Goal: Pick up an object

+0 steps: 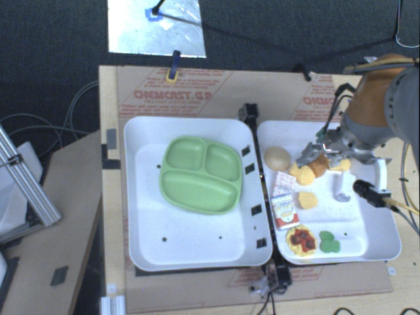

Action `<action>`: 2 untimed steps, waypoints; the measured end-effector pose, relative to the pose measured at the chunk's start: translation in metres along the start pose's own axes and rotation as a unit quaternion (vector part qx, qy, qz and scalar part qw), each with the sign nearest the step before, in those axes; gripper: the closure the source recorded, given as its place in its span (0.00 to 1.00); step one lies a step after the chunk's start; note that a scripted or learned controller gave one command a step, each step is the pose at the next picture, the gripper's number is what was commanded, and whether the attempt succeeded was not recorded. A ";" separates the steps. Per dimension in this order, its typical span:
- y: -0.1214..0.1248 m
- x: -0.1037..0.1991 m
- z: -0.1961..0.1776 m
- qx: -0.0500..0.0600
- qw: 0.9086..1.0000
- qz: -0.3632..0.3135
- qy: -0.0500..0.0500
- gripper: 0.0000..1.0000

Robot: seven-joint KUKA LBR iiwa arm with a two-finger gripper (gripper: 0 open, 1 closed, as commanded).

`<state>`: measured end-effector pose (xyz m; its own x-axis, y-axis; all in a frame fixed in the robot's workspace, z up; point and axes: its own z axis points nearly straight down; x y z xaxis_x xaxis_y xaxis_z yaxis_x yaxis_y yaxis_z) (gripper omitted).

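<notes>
Near edge of the right bin (pixel 384 245): a small round pizza (pixel 301 239) with red topping, and just beside it a green leafy piece (pixel 329 243). Behind these, a little carton (pixel 284 210) lying flat, a second packet (pixel 284 184) touching its far end, and a yellow round piece (pixel 307 199) to their right. A white block (pixel 342 188) lies near the bin's right side.

Mid-bin: gripper (pixel 314 157) is low over a tight cluster, an orange-yellow piece (pixel 303 174) touching a brown bread-like piece (pixel 319 167). Fingers point down-left into this cluster. Cannot tell how wide they stand, or whether anything sits between them; too much overlap at this angle.

A tan round roll (pixel 277 157) lies just left of the cluster, near the divider.

Left bin (pixel 141 176): a green divided plate (pixel 201 174), nothing on it.

Judgement: step in hand is the descent/grasp on the cluster. No lift evident. Next move calls for closing on a single piece, not two, then a straight rise. Risk: touching pieces get nudged apart or slip out.
</notes>
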<state>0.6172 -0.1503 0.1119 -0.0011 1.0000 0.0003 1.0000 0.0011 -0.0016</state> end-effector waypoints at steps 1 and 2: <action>0.005 -0.001 0.019 -0.006 1.000 0.000 -0.001 0.00; 0.009 -0.002 0.004 -0.015 1.000 0.000 -0.004 1.00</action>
<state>0.6264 -0.1526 0.1080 -0.0016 1.0000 -0.0084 0.9996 0.0019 0.0291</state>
